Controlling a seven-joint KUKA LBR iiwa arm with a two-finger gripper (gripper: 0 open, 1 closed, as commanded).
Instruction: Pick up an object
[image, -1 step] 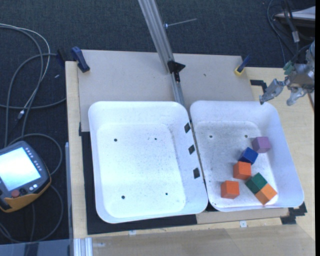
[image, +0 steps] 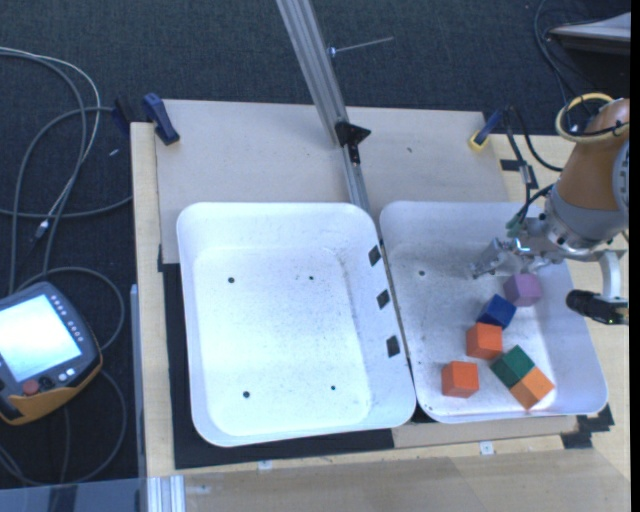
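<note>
Gripper (image: 508, 258) hangs right above the purple block (image: 523, 290), can't tell its jaw state, so center over it before dropping.

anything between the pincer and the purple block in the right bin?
Nothing visible. The pincer sits in the right bin just above and left of the purple block, with bare bin floor between them. The blue cube crowds the purple block's near side, not the approach.

Orange, blue, green, purple blocks (image: 498, 348); white bins (image: 280, 320)
</note>
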